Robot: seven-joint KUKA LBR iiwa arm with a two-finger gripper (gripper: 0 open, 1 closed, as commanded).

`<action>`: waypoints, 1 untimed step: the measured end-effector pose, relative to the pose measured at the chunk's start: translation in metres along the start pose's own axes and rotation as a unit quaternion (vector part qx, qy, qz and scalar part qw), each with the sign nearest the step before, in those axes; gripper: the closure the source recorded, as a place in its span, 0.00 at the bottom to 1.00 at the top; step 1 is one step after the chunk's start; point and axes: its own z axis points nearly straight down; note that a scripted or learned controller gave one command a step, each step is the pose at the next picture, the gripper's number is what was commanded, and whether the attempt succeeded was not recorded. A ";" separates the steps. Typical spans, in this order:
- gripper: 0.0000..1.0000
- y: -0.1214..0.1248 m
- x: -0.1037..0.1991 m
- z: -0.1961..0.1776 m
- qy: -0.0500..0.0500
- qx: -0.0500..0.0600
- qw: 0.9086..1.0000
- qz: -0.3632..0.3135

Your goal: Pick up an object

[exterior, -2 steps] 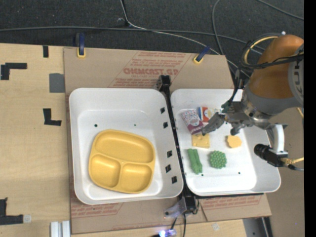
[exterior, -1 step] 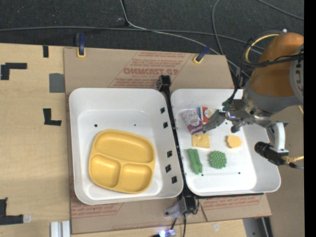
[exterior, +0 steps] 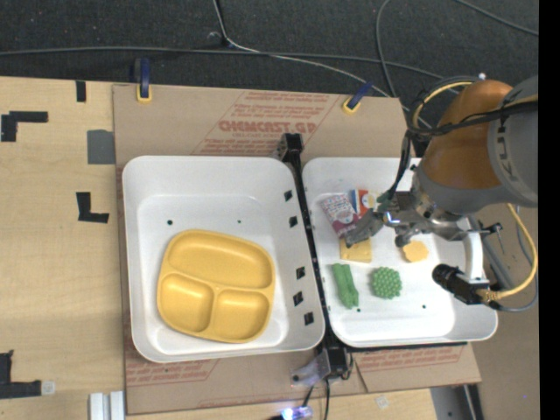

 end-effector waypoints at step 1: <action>0.00 0.004 -0.008 0.051 0.000 0.000 1.000 0.000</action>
